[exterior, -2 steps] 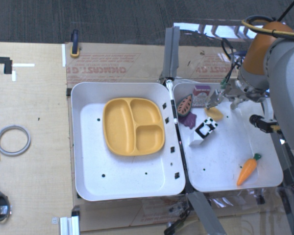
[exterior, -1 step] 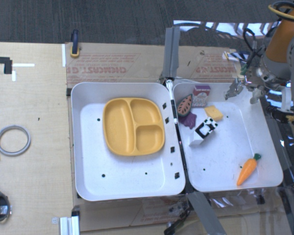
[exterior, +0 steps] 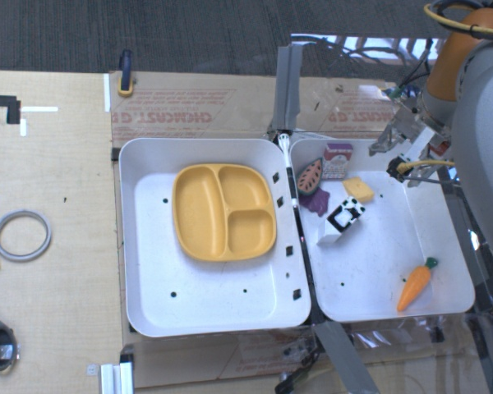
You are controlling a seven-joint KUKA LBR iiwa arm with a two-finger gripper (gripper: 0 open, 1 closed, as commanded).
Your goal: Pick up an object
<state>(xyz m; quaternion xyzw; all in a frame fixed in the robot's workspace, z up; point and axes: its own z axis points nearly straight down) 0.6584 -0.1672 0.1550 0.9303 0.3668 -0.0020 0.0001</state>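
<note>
While the arm (exterior: 476, 97) hangs over the right bin's (exterior: 444, 302) far right corner, the gripper (exterior: 401, 150) sits there; finger spread: cannot tell. Yellow divided plate (exterior: 224, 212) lies far to its left, in the left bin (exterior: 148, 302). Carrot (exterior: 414, 286) well below it. Small carton (exterior: 337, 160), yellow block (exterior: 358, 189), black-and-white piece (exterior: 345, 216) just left.

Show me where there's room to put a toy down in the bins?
Bare floor lies in the right white bin between the black-and-white block and orange toy carrot, and in the left white bin below the yellow divided plate. The right bin's top-left corner is crowded.
</note>
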